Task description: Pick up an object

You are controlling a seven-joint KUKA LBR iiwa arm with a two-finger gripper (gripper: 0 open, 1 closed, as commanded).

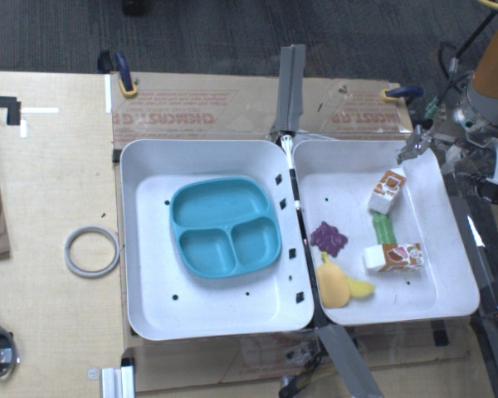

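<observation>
The hand [415, 143] hovers at the right bin's [448, 305] far rim (whether it is open I cannot tell); the nearest carton [388, 192] lies just nearward and left, tilted diagonally.

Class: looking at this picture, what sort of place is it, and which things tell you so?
Probably a robotics lab bench: two shallow white plastic bins clamped side by side, small toy foods beside a blue divided plastic tray, and a grey robot arm.
</observation>
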